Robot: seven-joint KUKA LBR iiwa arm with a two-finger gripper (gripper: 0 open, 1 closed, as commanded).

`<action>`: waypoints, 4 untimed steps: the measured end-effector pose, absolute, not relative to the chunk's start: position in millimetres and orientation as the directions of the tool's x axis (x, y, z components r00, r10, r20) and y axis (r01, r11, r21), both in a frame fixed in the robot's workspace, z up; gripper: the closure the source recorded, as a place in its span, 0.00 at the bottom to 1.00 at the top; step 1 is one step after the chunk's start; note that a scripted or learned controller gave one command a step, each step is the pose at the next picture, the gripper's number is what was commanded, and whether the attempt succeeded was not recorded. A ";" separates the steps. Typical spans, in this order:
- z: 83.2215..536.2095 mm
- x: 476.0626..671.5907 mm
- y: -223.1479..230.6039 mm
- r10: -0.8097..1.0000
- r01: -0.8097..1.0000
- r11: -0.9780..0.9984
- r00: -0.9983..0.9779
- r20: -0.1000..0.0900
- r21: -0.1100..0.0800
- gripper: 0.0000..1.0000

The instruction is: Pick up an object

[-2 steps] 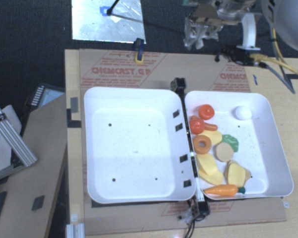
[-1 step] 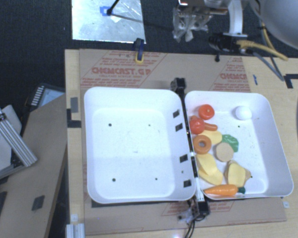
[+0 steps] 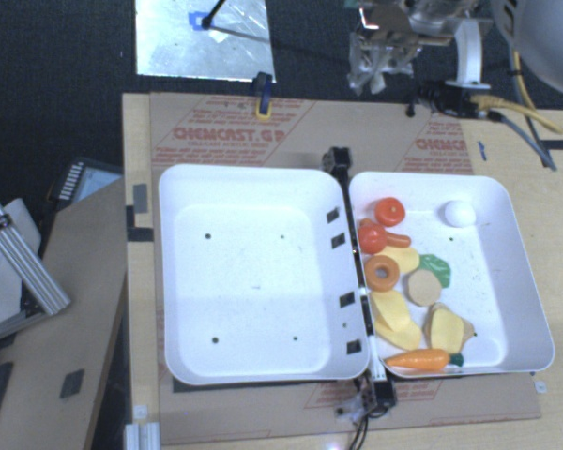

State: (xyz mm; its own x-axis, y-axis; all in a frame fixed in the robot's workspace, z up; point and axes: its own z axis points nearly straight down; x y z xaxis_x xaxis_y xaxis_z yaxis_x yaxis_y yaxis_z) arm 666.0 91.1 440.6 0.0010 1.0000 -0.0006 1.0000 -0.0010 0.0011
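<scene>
The right bin point(image 3: 507, 279) holds toy food: a red tomato point(image 3: 389, 211), a second red piece point(image 3: 372, 238), an orange ring point(image 3: 383, 272), a white ball point(image 3: 459, 214), a green piece point(image 3: 436, 267), a tan disc point(image 3: 424, 291), yellow pieces point(image 3: 399, 319) and an orange carrot point(image 3: 418, 360) at the front. My gripper point(image 3: 380, 68) hangs high above the bench's far edge, well beyond the bins, with nothing between its fingers. The fingertips look close together, but their state is unclear.
The left bin point(image 3: 253, 270) sits beside the right one, joined by a black clip strip point(image 3: 349, 251). A shiny metal plate point(image 3: 203, 24) lies at the far left. Yellow cables point(image 3: 516, 111) run at the far right. A blue-yellow clamp point(image 3: 263, 97) sits at the cardboard's far edge.
</scene>
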 end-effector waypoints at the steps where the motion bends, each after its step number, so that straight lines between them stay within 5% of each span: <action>1: 430.2 668.7 66.7 1.000 1.000 -0.001 0.001 -0.001 0.002 1.00; 2: 538.8 668.3 72.8 1.000 1.000 0.006 -0.006 0.001 0.014 1.00; 4: 507.5 668.3 -46.0 1.000 1.000 -0.002 0.002 -0.001 0.002 1.00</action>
State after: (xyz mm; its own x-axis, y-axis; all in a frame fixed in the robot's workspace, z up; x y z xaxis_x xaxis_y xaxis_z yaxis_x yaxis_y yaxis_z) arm 668.3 -46.0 507.5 0.0016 1.0000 -0.0013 1.0000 -0.0016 0.0020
